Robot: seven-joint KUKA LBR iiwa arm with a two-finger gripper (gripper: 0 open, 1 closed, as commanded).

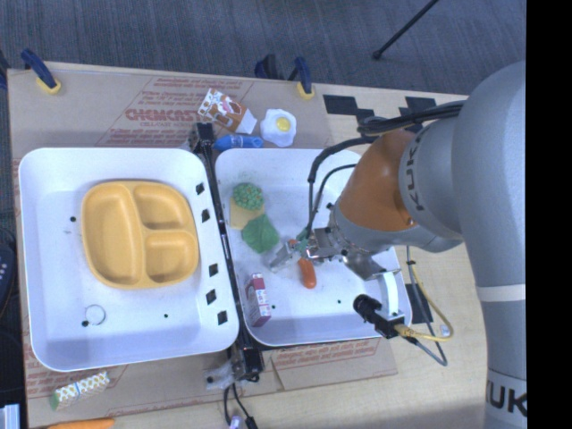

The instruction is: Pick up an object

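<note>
The right bin (357, 329) holds a round green knobbly item (247, 195) resting on a yellow slab (239, 214), a flat green piece (261, 235), a small maroon carton (258, 298) and a short orange item (308, 273). My gripper (293, 250) hangs low over the middle of this bin, below the orange band of the arm. It is just right of the flat green piece and just above-left of the orange item. I cannot make out anything held in it.
A yellow divided plate (140, 232) lies in the left bin (45, 329). Behind the bins sit a fried-egg toy (280, 126), a blue item (239, 141) and a snack packet (221, 107). The arm's bulk covers the right bin's right side.
</note>
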